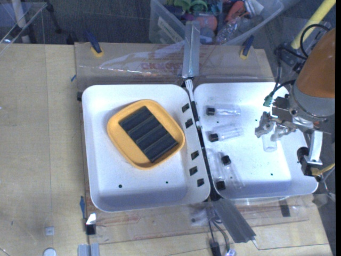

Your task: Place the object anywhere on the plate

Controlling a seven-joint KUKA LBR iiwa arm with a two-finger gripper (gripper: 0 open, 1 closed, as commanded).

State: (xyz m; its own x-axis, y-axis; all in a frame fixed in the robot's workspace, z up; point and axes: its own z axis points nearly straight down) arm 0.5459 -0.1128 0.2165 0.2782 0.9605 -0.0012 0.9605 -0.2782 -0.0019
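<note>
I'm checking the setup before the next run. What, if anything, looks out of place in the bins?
Little stands out. The yellow plate sits askew in the left bin, and clear vials lie scattered on their sides in the right bin.

- The one camera is fixed above the bench (37,143) and looks down at a slant.
- It stands far enough to take both white bins whole: the left bin (101,191) and the right bin (256,183) sit in the middle of the view.
- The far side, with a clear box of toys (213,7), is at the top.
- The arm (319,73) enters from the right.
</note>
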